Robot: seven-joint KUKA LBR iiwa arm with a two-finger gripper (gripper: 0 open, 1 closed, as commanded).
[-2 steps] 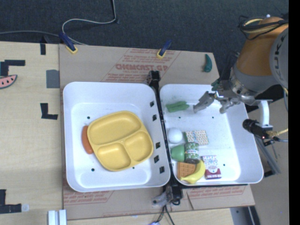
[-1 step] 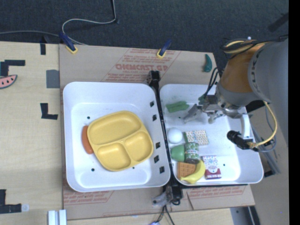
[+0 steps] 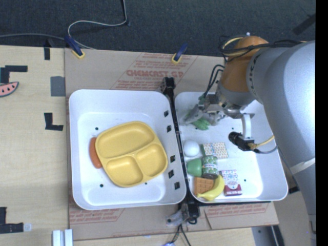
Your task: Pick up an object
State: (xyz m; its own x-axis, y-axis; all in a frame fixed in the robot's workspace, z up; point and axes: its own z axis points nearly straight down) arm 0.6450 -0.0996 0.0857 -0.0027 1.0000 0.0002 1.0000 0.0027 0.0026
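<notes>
Whether the jaws are parted or closed cannot be told from this view. The gripper [image 3: 201,115] hangs low over the back of the right bin [image 3: 266,178], right at a small green object [image 3: 201,123] that lies on the bin floor beneath it. Nearer the front of the same bin sit a white egg [image 3: 191,149], a patterned packet [image 3: 215,149], a green bottle [image 3: 201,166], a banana [image 3: 215,189], a waffle [image 3: 203,184] and a red-and-white carton [image 3: 231,182], bunched close together. The grey arm [image 3: 287,96] comes in from the right. The left bin [image 3: 82,137] holds a yellow divided tray [image 3: 130,152], with an orange hot dog [image 3: 94,152] tucked against its left side.
</notes>
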